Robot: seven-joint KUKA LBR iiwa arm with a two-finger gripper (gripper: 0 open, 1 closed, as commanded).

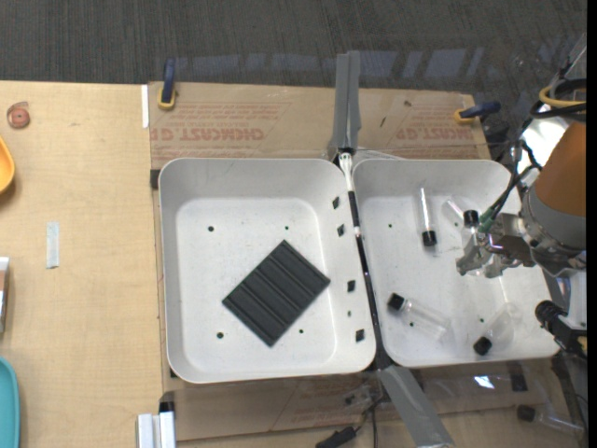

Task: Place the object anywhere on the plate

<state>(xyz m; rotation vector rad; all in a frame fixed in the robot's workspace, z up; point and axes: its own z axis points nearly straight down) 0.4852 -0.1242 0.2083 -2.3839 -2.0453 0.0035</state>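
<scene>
The gripper hangs low over the right bin, and whether it is spread or closed cannot be told. The nearest clear vial lies just left and slightly beyond it, long axis running near to far, black cap nearer. Two more capped vials lie nearer the camera, and the dark ribbed plate sits well left in the left bin, beyond the divider.

The arm runs off the right edge, its hand too blurred (fingers indistinct) to read.
</scene>
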